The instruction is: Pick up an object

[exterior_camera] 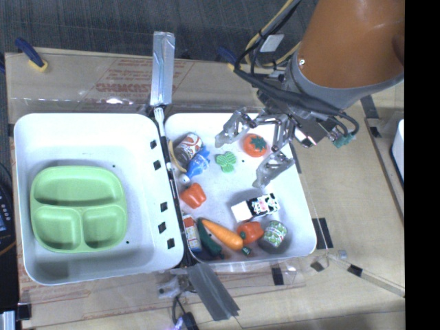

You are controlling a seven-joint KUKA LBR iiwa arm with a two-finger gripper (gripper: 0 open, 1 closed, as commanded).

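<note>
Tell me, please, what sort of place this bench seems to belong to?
Most likely a robotics lab set up for grasping trials. A robot arm hangs its tool over a white bin of toy food such as a carrot, and a second bin holds a green tray.

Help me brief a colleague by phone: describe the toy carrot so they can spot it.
Look in the right-hand white bin, along its near edge. The toy carrot lies there at a slant, a long orange cone, unlike the rounder red-orange piece touching its right end.
</note>
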